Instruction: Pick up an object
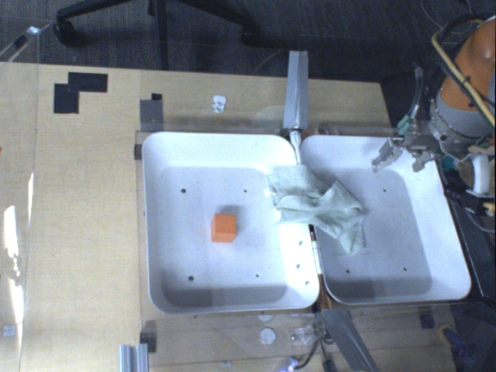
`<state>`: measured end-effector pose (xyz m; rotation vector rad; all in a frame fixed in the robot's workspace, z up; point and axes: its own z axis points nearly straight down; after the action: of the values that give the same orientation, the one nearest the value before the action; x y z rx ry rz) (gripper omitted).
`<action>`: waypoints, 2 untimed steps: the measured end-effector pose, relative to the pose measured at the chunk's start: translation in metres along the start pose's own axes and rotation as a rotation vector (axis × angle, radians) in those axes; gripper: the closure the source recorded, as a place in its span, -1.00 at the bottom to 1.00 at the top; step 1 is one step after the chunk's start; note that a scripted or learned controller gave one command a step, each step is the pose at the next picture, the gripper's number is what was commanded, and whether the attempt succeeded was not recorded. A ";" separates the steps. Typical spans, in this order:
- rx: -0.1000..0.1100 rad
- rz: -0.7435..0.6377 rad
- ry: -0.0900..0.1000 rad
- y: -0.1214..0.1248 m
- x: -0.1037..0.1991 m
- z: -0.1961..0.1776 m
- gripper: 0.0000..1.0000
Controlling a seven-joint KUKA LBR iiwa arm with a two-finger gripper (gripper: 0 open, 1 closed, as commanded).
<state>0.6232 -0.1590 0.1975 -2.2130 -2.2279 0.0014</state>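
Objects — one orange cube [224,228] | one grey cloth [319,204] | end effector [403,155] — fingers spread, nothing held

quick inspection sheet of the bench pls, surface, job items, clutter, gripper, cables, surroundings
surface: light wooden bench bearing left bin and right bin, side by side
job's things: orange cube in left bin; grey-green cloth draped over the wall between both bins
clutter: black L-shaped mark on bench, far left
grippers: gripper above right bin's far corner, holding nothing
cables: cables loop beside the arm
surroundings: chair base on dark carpet
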 end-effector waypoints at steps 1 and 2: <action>-0.005 0.047 -0.002 0.037 -0.014 0.104 -1.00; -0.006 0.040 -0.005 0.039 -0.013 0.095 1.00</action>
<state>0.6622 -0.1713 0.1029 -2.2619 -2.1888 0.0000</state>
